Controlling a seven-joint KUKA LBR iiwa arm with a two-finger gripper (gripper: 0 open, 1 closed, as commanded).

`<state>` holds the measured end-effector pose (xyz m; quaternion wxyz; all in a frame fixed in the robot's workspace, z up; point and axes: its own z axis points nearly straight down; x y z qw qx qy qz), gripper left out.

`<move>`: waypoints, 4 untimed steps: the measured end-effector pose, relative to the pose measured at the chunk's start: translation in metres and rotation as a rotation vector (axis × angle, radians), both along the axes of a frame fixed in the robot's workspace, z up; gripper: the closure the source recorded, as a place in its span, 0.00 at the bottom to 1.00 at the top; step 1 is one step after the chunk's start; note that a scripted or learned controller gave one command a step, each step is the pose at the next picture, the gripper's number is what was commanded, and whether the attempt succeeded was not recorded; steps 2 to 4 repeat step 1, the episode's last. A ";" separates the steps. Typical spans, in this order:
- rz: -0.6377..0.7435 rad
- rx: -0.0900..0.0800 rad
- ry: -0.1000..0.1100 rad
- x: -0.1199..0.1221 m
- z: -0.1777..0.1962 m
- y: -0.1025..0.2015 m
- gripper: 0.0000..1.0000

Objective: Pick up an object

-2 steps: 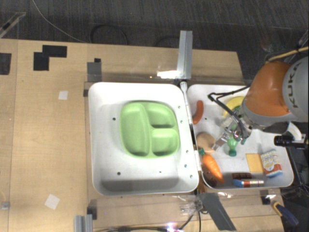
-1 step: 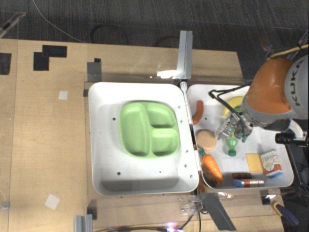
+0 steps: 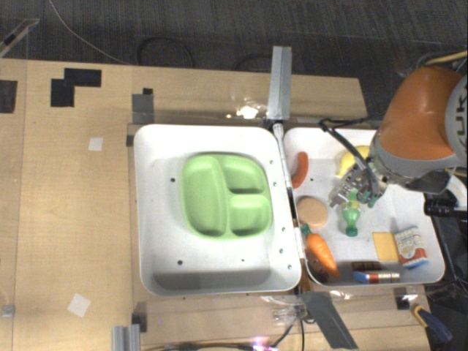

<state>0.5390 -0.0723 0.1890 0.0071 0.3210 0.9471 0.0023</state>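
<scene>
Hand (image 3: 356,193) low in the right bin (image 3: 431,269), over a small green bottle (image 3: 352,221) — grip state impossible to tell. Crowded by banana (image 3: 349,159) and round cookie (image 3: 313,211) — likely to graze, tip the bottle, or close on nothing.

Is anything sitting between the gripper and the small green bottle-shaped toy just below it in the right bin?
Nothing visible does. The gripper hangs just above the small green bottle-shaped toy in the right white bin. The round tan bun lies off to one side and the yellow cheese square to the other.
</scene>
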 end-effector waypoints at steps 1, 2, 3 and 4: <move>-0.087 0.001 0.006 0.035 0.039 0.025 1.00; -0.087 0.001 0.006 0.035 0.039 0.025 1.00; -0.087 0.001 0.006 0.035 0.039 0.025 1.00; -0.087 0.001 0.006 0.035 0.039 0.025 1.00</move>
